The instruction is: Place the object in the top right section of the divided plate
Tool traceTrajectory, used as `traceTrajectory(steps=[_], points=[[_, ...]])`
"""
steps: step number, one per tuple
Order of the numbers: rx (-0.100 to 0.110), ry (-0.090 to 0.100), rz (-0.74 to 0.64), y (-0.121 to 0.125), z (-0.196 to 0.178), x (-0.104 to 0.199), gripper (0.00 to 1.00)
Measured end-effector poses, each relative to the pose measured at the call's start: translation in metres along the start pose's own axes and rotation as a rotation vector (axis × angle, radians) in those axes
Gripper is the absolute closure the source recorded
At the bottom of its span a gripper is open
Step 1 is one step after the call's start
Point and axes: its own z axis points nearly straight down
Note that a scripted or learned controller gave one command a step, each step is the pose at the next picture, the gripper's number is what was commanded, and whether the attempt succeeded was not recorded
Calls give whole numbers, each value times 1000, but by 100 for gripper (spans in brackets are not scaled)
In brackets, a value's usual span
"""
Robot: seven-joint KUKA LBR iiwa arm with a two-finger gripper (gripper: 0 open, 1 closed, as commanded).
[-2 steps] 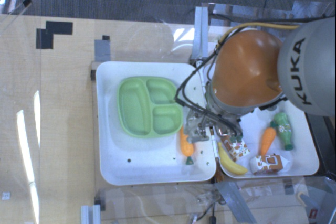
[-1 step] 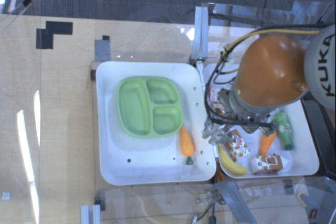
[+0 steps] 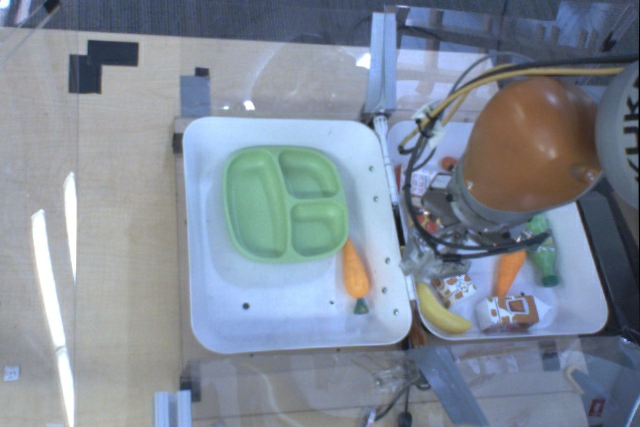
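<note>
A light green divided plate [image 3: 285, 205] lies in the left white bin [image 3: 280, 330], with one long section on its left and two smaller sections on its right. Just off the plate's lower right corner, an orange toy carrot [image 3: 355, 272] with a green tip rests on the bin floor. The arm, with its orange band [image 3: 530, 150], hangs over the right bin [image 3: 592, 307]. My gripper [image 3: 428, 253] sits low at the right bin's left side, mostly hidden under the wrist and cables. No object can be seen between its parts.
The right bin holds a banana [image 3: 441, 311], a second carrot [image 3: 509, 270], a small printed carton [image 3: 456, 288], a brown and white carton [image 3: 512, 313] and a green bottle [image 3: 544, 261]. A metal divider [image 3: 383, 65] separates the bins. Cables [image 3: 440, 120] loop off the wrist.
</note>
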Motion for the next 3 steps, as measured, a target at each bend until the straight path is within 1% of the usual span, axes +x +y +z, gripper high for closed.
traceTrajectory(steps=[1,2,3], points=[[5,-7,2,-1,-12,-3,100],[1,1,-98,-35,0,56,100],[-1,0,-344,7,0,7,100]])
